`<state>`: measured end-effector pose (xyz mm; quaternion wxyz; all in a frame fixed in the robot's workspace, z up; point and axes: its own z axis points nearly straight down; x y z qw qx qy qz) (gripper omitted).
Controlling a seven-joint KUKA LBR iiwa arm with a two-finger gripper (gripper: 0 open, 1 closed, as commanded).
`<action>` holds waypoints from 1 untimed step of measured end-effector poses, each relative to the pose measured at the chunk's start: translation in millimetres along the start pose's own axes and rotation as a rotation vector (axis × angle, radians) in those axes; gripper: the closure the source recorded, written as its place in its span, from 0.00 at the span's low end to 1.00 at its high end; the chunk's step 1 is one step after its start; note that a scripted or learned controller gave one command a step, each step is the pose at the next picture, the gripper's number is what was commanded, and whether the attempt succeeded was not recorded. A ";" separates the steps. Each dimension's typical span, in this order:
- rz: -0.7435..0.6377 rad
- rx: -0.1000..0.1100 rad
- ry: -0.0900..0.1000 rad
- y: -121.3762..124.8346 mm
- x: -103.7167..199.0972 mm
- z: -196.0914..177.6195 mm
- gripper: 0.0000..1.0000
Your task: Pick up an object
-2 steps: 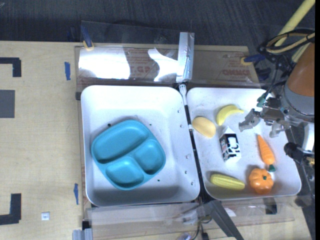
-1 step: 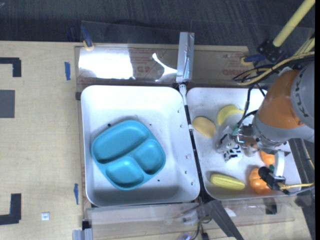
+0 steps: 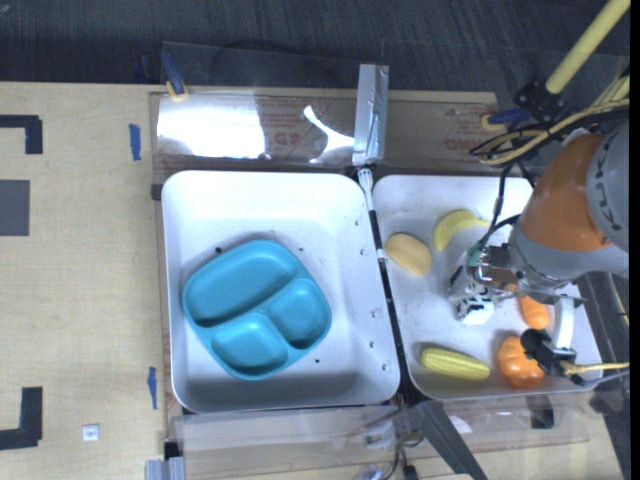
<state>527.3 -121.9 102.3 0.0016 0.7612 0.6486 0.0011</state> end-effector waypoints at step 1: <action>-0.118 0.000 0.003 -17.6 88.5 -112.7 1.00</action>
